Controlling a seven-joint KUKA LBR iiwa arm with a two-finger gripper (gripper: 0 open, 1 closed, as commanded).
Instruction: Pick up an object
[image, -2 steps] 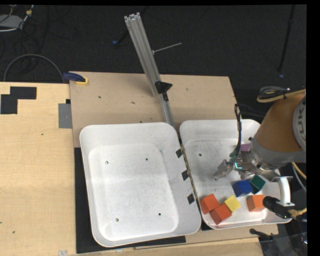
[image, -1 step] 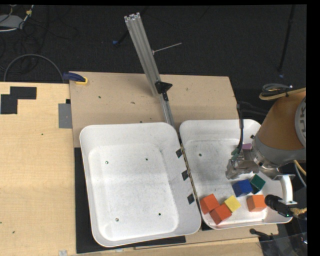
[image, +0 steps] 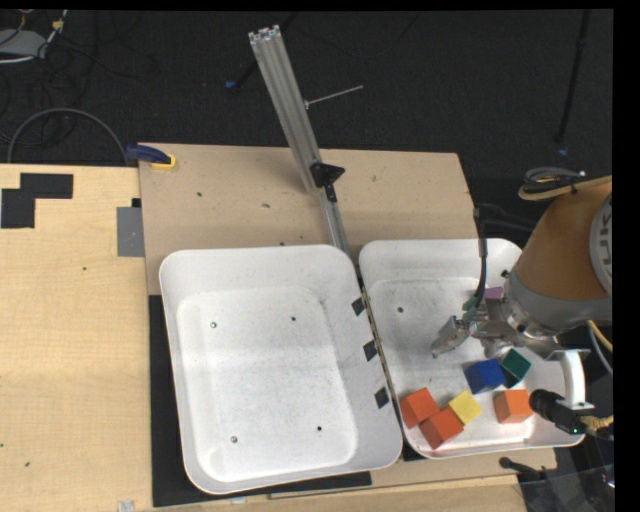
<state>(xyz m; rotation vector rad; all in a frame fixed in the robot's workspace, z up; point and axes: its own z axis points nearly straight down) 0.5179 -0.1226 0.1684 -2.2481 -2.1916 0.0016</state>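
Camera view: my gripper (image: 458, 335) hangs in the right bin (image: 420, 265), fingers spread, gripping nothing. Candidate blocks cluster nearby: blue block (image: 484, 375), green block (image: 516, 366), yellow block (image: 465, 407). Risk: tight packing may deflect a finger, producing an empty closure.
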